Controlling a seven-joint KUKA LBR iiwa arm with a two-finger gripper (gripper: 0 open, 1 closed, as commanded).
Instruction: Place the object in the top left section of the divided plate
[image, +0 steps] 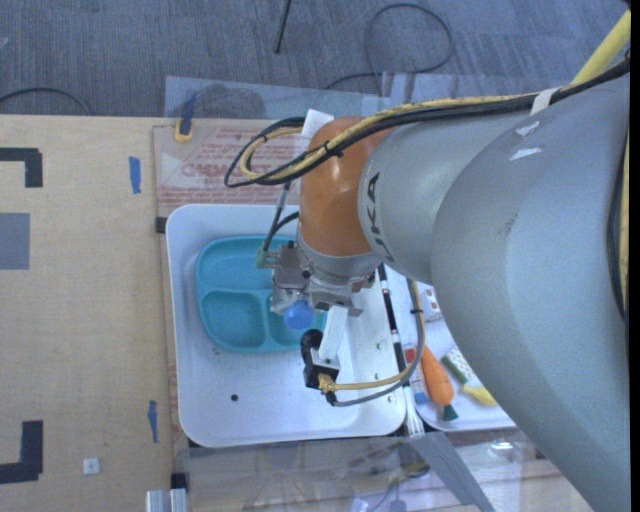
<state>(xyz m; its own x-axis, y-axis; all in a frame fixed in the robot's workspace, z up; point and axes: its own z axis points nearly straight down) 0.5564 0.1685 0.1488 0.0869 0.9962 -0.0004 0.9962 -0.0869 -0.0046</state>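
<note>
Pale wooden surface (80, 330) at L carries shallow white plastic bin (200, 400). Inside: teal divided plastic plate (225, 290), w/ small blue object (297, 318) at its R edge, under arm's wrist. Jaws (300, 312): can't tell state. R bin (470, 415): orange carrot-shaped toy (436, 378), yellow piece (478, 394).

A carrot (436, 376) and a yellow item (478, 395) are seen in the right bin (470, 418), near its front edge.
</note>
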